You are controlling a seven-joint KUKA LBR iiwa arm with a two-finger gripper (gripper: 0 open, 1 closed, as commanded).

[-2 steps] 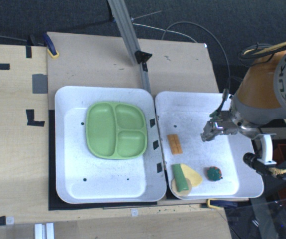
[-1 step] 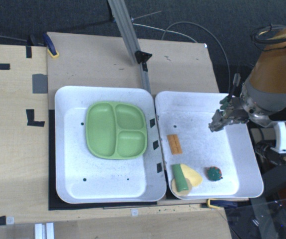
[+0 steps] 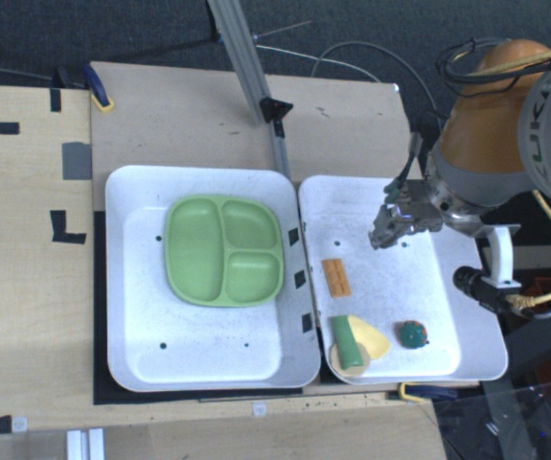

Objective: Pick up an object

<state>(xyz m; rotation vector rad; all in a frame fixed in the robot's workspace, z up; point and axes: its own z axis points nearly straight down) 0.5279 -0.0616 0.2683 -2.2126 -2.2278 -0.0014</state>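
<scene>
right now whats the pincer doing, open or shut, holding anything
Pincer: over the right bin, up toward its far side; open or shut cannot be told, and nothing shows between its tips.

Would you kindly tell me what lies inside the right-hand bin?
The right bin holds an orange block, a green-and-yellow object and a small teal ball. The hand hangs over its upper part, covering some floor.

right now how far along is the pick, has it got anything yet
Nothing looks picked yet. The gripper hangs over the right bin with nothing visible between its fingers. The orange block, green and yellow piece and small green ball all lie in that bin. Descent, grasp and lift remain.
</scene>
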